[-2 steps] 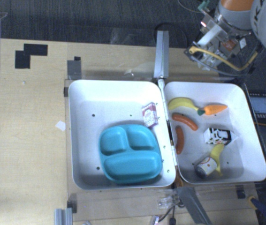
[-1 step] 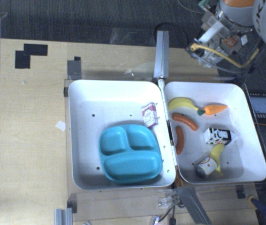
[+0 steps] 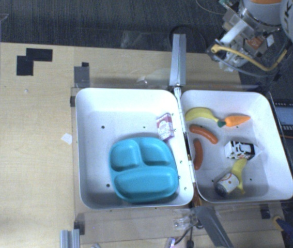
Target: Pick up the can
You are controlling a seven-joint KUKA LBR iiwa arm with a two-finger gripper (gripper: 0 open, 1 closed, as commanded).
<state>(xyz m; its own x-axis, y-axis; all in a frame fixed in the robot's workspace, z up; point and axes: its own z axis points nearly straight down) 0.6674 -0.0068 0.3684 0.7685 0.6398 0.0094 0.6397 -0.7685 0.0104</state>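
Observation:
The can [image 3: 225, 184] is small and dark with a pale label, and it lies on its side near the front edge of the right bin [image 3: 270, 112]. A small yellow banana [image 3: 238, 170] leans against it. My gripper [image 3: 232, 41] hangs high at the top right, beyond the back rim of the right bin and far from the can. Cables and a yellow hose wrap around the wrist.
The right bin also holds a larger banana [image 3: 202, 115], a toy carrot [image 3: 236, 121], two sausages [image 3: 204, 134] [image 3: 198, 154] and a black-and-white item [image 3: 239, 149]. In the left bin [image 3: 92, 138] lie a blue divided plate [image 3: 143, 168] and a small packet [image 3: 165, 126].

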